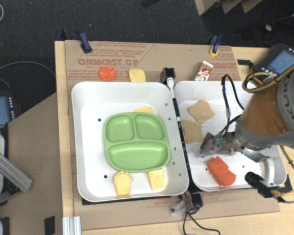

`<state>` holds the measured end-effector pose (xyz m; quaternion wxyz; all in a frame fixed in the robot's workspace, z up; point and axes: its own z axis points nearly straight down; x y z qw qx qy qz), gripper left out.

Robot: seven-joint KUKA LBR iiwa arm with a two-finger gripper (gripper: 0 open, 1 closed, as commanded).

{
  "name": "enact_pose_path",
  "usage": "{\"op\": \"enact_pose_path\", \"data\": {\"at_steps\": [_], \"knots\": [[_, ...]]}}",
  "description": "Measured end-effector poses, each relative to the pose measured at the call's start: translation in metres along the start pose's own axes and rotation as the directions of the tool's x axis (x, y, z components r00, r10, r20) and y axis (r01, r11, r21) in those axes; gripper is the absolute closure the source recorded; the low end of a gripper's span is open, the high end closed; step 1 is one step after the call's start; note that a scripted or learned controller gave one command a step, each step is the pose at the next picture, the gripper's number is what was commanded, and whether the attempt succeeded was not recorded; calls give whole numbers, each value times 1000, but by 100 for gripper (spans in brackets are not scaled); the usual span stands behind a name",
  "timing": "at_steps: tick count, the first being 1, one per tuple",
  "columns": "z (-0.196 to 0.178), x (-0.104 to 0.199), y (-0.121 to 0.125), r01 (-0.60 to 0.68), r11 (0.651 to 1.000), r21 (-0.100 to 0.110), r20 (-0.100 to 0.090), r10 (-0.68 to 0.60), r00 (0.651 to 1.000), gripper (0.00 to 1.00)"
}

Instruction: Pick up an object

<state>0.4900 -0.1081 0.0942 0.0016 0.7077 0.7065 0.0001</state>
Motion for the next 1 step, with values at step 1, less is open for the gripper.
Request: {"op": "enact_pose_path", "data": {"at_steps": [1], "knots": [[10,10,42,5,1000,-2,0,-5,1000,0]]}}
